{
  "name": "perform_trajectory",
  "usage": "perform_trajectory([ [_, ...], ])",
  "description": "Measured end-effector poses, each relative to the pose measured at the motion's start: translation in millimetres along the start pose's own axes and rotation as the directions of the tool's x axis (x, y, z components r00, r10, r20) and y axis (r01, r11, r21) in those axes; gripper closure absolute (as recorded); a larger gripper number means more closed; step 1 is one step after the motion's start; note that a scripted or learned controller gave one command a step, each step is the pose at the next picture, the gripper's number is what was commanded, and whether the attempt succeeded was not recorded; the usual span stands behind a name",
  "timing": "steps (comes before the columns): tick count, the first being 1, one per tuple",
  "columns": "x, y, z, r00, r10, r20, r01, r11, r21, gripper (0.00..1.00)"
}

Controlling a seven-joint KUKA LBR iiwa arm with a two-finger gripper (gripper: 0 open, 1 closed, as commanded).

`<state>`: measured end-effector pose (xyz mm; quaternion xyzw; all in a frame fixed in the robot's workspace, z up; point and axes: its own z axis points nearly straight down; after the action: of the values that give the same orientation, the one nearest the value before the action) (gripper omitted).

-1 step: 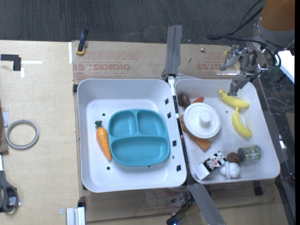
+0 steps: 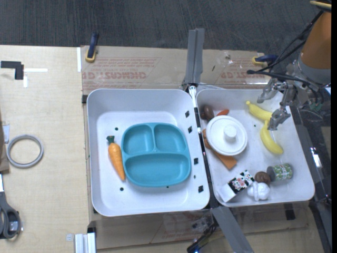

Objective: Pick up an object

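My gripper (image 2: 268,111) hangs over the upper right of the right bin (image 2: 301,159), its two metal fingers spread open with nothing held between them. A small yellow banana (image 2: 256,110) lies just under and left of the fingertips. A second banana (image 2: 271,143) lies just below them. The same bin holds a white round lid (image 2: 226,135) on an orange piece (image 2: 228,162), a brown item (image 2: 208,112), a cow-patterned carton (image 2: 239,184), a white toy (image 2: 259,192) and a green jar (image 2: 282,172).
The left bin (image 2: 96,162) holds a blue divided plate (image 2: 156,154) and a carrot (image 2: 116,158) beside it. On the bench to the left lie a tape roll (image 2: 23,151) and scissors (image 2: 8,221). Cables run past the arm at the right.
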<state>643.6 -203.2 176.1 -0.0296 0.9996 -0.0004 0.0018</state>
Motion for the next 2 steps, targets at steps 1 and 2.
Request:
perform_trajectory([
  [1,1,-19,80,0.999,0.052,-0.004,-0.052,0.999,0.000,0.00],
  [2,-2,-18,69,0.999,0.050,0.009,-0.051,0.999,0.004,1.00],
])
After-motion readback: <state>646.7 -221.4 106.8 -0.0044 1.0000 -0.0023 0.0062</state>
